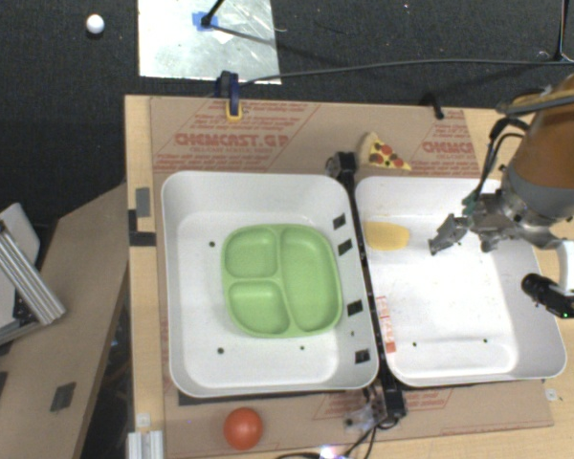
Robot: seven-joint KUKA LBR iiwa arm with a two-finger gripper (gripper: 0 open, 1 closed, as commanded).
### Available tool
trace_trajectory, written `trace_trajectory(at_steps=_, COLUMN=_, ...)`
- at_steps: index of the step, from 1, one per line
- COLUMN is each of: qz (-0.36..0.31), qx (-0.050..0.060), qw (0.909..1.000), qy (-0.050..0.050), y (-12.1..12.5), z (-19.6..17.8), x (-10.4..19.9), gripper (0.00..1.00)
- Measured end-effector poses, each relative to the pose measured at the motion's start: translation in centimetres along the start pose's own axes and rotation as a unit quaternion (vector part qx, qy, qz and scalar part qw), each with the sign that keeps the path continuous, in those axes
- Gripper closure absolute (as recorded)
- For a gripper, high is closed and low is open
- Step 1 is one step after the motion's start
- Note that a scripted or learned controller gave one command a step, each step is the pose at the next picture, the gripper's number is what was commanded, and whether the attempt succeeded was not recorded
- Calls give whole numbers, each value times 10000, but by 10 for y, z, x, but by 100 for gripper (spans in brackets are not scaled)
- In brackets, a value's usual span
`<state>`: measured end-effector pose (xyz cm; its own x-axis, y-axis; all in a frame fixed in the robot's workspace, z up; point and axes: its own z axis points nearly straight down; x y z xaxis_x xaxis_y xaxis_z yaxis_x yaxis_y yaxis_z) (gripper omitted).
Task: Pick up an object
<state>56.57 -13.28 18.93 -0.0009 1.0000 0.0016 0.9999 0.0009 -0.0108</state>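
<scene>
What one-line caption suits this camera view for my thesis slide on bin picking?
End effector hovers in the right white bin near a pale yellow flat piece; the left white bin holds a green divided plastic tray.

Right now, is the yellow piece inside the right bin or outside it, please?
Inside. The yellow piece lies flat on the right bin floor near its left wall, left of the gripper.

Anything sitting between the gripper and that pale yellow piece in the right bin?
No. In the camera view, only bare white floor of the right bin separates the gripper from the pale yellow flat piece to its left.
</scene>
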Motion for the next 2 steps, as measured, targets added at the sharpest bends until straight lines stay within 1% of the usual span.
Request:
trace_trajectory(at_steps=1, qz=-12, qx=-59, qw=10000, qy=-10, y=3, z=-6, x=0, gripper=0)
trace_trajectory(at_steps=2, qz=-6, qx=-52, qw=10000, qy=-8, y=8, z=35, x=0, gripper=0)
